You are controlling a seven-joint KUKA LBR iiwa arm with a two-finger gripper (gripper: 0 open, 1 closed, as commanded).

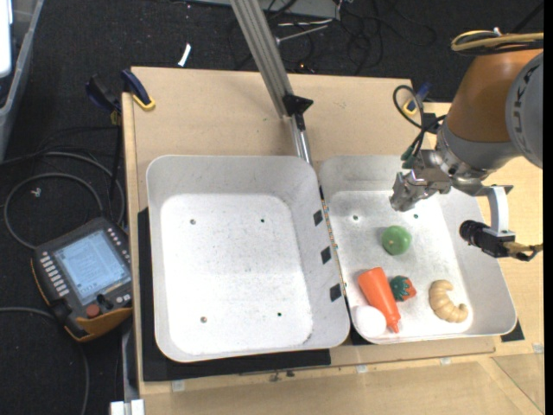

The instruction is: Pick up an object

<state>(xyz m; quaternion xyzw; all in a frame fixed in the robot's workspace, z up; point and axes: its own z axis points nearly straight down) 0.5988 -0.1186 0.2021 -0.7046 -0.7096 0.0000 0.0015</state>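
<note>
4 objects lie in the right bin below the gripper, whose jaws' state I cannot tell.

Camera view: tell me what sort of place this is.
Probably a robotics lab: a teach pendant lies on the dark floor among loose cables, and two white bins sit on a plywood bench under the arm.
</note>
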